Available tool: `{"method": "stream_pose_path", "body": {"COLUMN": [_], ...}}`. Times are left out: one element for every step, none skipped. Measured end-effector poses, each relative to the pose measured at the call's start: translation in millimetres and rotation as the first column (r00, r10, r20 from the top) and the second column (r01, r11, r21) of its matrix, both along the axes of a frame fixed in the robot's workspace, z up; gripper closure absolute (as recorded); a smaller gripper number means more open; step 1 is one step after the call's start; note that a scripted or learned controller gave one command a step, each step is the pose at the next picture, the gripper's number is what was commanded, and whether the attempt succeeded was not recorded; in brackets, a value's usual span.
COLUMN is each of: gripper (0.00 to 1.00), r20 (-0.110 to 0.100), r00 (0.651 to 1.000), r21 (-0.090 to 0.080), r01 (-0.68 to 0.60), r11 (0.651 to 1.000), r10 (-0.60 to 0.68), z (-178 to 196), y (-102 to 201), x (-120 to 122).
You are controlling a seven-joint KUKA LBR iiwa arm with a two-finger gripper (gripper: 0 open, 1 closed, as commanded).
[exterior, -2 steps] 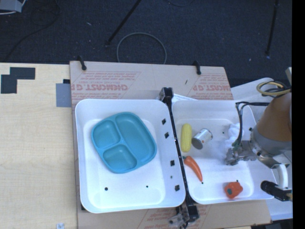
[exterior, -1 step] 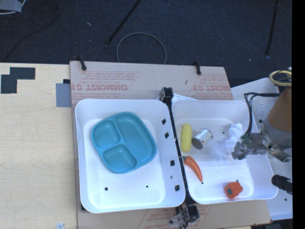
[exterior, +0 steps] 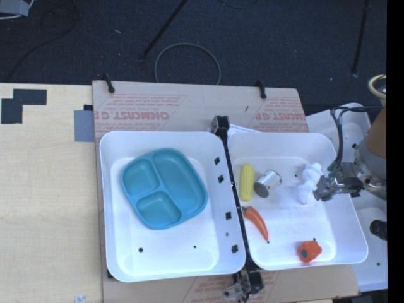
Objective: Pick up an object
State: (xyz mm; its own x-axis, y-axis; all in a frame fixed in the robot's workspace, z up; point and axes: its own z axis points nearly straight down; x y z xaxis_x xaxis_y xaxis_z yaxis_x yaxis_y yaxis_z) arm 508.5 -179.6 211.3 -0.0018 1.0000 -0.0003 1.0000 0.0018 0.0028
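The gripper (exterior: 326, 188) is seen low over the right bin (exterior: 287, 257), close to that bin's right wall and about midway along it. A crumpled white object (exterior: 309, 180), perhaps a soft toy or a wad of cloth, lies touching or just beside the gripper on its left, toward the bin's centre; it is the nearest candidate for a pick. How far the fingers are parted cannot be told, since dark metal and white material run together there, and nothing can be confirmed as held. The white object's longer axis is judged to run roughly from the bin's far edge toward its near edge, so a closing motion across it, left to right, would seem the better fit. Five things are counted in the right bin: the one white object, one small metal can (exterior: 268, 183) lying on its side near the centre, one yellow corn cob (exterior: 246, 181) lying lengthwise beside the dividing wall, one orange carrot (exterior: 255, 222) set slantwise nearer the front, and one small orange-red piece with a dark top (exterior: 308, 250) in the front right corner. In the left bin (exterior: 126, 257), one blue divided plate (exterior: 163, 187) with three compartments is counted, and nothing lies on it.
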Motion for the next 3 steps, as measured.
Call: {"method": "stream_pose_path", "body": {"gripper": [1.0,1.0,1.0], "r20": [-0.003,-0.006,-0.005], "r00": [1.0,1.0,1.0], "r21": [0.0,0.003,0.003], "r01": [0.0,-0.002,-0.003], "r11": [1.0,1.0,1.0], "r10": [0.0,0.002,0.003], "z": [27,35,38], "y": [-1,53,106], "x": [0,3,11]}}
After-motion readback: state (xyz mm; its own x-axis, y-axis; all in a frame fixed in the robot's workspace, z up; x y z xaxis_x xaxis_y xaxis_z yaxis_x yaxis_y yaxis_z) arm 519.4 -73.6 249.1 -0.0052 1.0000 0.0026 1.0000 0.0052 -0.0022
